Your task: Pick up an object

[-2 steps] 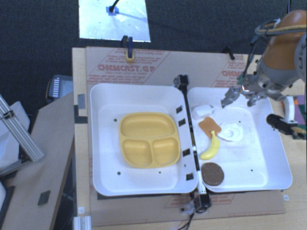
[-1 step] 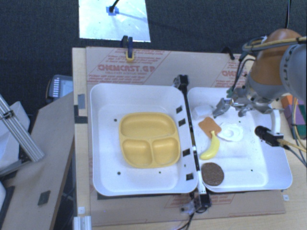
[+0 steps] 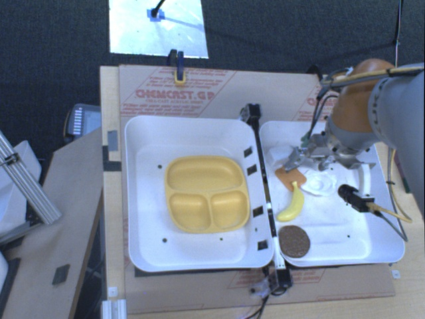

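1. Where the two white bins stand side by side on the bench (image 3: 73,198), the left bin (image 3: 147,145) holds one yellow plate (image 3: 202,193) with three compartments, lying flat near the middle of the bin.
2. The right bin (image 3: 348,238) holds four loose things, all candidates for pickup:
   - a banana (image 3: 293,205), lying near the bin's left wall, roughly midway along it;
   - an orange piece (image 3: 289,177), touching the banana's upper end;
   - a pale white piece (image 3: 319,183), just right of the banana's upper end;
   - a brown disc (image 3: 293,240), lying flat in the near left corner, just below the banana.
3. The arm (image 3: 395,108) enters from the right, its orange band (image 3: 352,105) above the far part of the right bin, with the wrist angled down and to the left.
4. The pincer (image 3: 300,158) sits low over the right bin's far left area, just above the orange piece. From this view it cannot be told whether the pincer is released or clenched, and nothing is seen grasped in it.
5. The brown sheet (image 3: 219,88) beneath the bins bears red print reading "CHEMCAST GP" along its far edge.
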### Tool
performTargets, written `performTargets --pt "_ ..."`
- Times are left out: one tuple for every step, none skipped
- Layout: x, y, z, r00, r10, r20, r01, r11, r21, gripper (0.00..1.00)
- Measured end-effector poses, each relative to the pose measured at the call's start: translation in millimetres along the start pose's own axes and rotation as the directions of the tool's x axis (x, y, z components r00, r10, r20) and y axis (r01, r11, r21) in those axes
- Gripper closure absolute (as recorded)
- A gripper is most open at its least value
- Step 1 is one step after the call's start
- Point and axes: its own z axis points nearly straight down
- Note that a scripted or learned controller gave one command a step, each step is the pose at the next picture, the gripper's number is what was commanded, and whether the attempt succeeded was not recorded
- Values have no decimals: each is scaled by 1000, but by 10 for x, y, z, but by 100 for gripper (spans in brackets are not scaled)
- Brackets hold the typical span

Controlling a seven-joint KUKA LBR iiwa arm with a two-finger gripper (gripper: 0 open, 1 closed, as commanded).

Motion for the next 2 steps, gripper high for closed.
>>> performTargets --pt "-6 7 -137 1000 1 1 -1 1000 -4 100" --pt "-7 6 -569 1000 0 1 0 1000 -5 100"
